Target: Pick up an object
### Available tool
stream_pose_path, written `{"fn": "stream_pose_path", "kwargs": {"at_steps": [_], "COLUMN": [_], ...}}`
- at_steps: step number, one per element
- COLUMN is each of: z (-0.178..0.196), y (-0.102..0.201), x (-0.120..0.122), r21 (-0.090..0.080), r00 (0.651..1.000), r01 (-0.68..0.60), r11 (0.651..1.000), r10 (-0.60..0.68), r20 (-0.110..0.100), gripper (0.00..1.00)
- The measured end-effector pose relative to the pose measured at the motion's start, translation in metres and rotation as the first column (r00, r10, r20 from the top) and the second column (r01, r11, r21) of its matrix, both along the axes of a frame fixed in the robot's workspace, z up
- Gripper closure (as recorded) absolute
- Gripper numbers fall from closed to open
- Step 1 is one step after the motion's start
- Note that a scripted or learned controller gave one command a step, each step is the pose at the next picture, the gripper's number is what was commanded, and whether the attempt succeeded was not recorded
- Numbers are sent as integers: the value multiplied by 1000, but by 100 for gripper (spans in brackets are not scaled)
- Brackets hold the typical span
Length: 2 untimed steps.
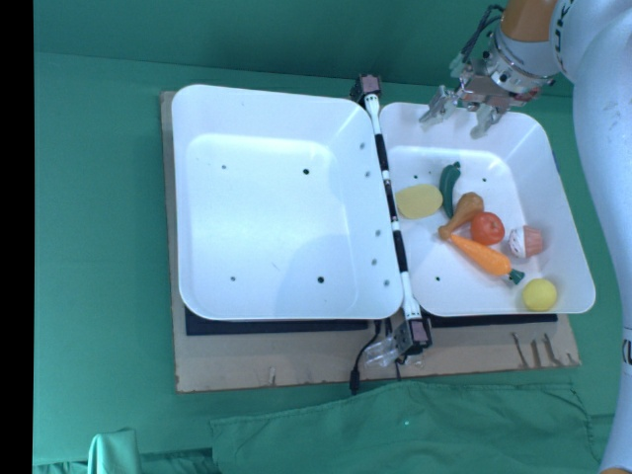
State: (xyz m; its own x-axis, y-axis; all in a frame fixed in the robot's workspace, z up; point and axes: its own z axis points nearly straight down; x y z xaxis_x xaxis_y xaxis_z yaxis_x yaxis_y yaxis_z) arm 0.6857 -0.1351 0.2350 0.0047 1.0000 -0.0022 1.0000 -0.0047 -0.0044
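The right bin [553,156] holds several toy foods: a pale yellow potato [419,201], a dark green pepper [450,185], a brown drumstick [460,213], a red tomato [487,228], an orange carrot [481,255], a pink-and-white piece [526,241] and a yellow lemon [539,294]. My gripper [461,114] hangs above the far edge of this bin, well behind the foods. Its fingers are spread apart with nothing between them.
The left bin [197,117] lies beside the right one, split from it by a black-and-white bar [387,196]. Both rest on a cardboard sheet [296,363] over green cloth. The grey arm [602,117] runs down the right side.
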Motion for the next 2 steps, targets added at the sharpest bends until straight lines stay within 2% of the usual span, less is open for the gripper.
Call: {"fn": "stream_pose_path", "kwargs": {"at_steps": [1,2], "z": [-43,-34], "y": [-1,4], "x": [0,0], "r21": [5,13], "r00": [1000,1000], "r01": [-4,-7], "r11": [1000,1000], "r10": [4,7], "r20": [-8,-13], "gripper": [0,100]}}
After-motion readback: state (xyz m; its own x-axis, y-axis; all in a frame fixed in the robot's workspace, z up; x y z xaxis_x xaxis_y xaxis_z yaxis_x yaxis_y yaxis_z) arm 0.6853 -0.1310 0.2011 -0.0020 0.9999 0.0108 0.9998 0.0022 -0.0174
